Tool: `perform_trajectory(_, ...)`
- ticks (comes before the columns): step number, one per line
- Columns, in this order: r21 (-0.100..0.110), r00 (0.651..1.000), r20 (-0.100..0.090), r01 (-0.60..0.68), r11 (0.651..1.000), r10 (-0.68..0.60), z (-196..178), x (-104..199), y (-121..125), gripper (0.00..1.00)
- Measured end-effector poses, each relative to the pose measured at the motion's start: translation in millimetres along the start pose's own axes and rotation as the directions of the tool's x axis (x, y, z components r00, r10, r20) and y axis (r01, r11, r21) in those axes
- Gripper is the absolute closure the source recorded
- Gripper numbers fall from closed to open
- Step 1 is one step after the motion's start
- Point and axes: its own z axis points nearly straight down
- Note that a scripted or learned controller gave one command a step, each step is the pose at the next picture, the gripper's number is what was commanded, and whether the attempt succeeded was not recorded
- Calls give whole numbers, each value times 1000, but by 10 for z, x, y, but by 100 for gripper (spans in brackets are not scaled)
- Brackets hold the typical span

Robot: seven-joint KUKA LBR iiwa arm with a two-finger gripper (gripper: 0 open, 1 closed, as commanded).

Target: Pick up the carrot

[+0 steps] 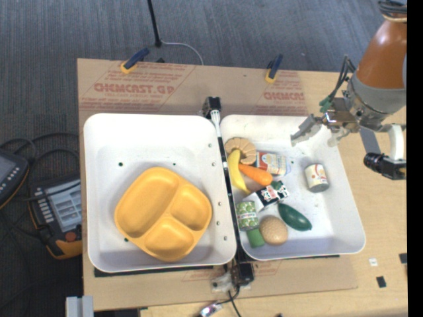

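My pincer [322, 127] hangs over the far right corner of the right bin [347, 197]. Its two fingers are spread apart, and nothing is between them. One finger [302, 129] points out to the left and the other sits near the bin's right wall. My arm comes in from the right, with its orange band [386, 48] just above the grey wrist.

The carrot [254, 174] lies in the right bin, near its left side. It is orange and lies at a slant. It is well apart from my pincer. A yellow banana [236, 170] is right beside the carrot on its left, and they look like they touch. A round, tan thing [242, 148] sits just behind them. A small packet [272, 161] with red and green on it lies just behind the carrot. A black and white packet [273, 194] lies just in front of it.

Nearer the front of the bin are a green box [246, 213], a brown potato [273, 230] and a dark green vegetable [294, 217]. A little can [316, 177] lies on its side by itself, over to the right.

The left bin [106, 144] holds a yellow plate [163, 212] with three parts.
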Motion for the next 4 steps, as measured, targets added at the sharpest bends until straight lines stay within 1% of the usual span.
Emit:
perform_trajectory(1, 3, 996, -1, -90, 996, 90, 1160, 622, 66, 0)
perform_trajectory(2, -3, 975, 1, -221, 975, 221, 1566, 565, 4, 0)
perform_trajectory(3, -17, 960, 0, -281, 960, 281, 1622, 603, -588, 0)
perform_trajectory(4, -20, 912, -4, -411, 912, 411, 1626, 593, -869, 0)
